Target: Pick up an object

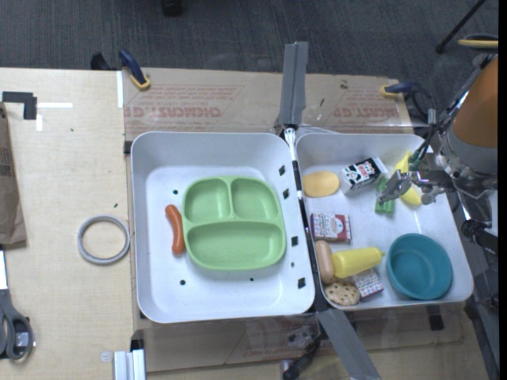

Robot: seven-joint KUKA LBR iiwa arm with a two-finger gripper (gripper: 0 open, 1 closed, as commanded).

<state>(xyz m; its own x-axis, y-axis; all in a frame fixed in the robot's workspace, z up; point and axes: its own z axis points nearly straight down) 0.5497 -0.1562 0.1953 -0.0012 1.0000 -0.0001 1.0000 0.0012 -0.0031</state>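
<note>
The pincer (pixel 394 192), fingers spread wide, hangs in the upper right of the right bin (pixel 455 236), with a yellow toy (pixel 409 195) just beside it on the right.

The desk (pixel 63 172) carries two white bins (pixel 150 236) side by side toward its right. A grey ring (pixel 104 238) lies left of them, and scissors (pixel 14 335) at the front-left corner. A brown bag (pixel 9 188) rests along the left edge.

Single fixed camera above bench (pixel 63 172), angled down, framing both white bins (pixel 150 236) from moderate height.
</note>
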